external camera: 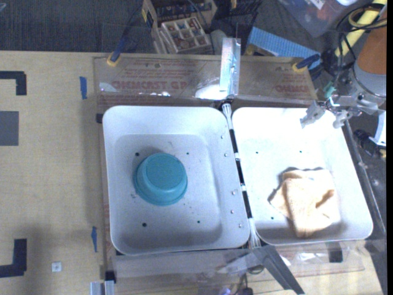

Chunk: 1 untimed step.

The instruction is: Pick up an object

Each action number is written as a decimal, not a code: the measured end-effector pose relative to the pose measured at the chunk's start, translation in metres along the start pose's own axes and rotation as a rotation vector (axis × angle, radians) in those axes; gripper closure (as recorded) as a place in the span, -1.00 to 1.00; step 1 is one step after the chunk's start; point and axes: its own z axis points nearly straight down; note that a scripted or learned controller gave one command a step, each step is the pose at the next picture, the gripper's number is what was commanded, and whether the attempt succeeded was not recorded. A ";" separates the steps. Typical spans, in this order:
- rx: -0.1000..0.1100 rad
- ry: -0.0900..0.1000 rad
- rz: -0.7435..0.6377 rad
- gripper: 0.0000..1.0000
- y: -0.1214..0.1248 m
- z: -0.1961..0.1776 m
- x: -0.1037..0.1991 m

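2 bins, 2 candidates | gripper (323, 110) at 2 o'clock over right bin (270, 128), fingers spread, holding nothing | step: approach | next: drop toward tan cloth (309, 201) at 4 o'clock, or cross to teal bowl (161, 178) at 8 o'clock

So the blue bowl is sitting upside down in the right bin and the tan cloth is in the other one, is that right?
Not quite. The camera view shows the blue bowl upside down in the left bin, not the right one. The tan cloth lies in the other one, the right bin.
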 end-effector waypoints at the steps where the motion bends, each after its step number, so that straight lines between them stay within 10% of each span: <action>1: -0.002 -0.001 0.026 -1.00 -0.048 0.102 0.003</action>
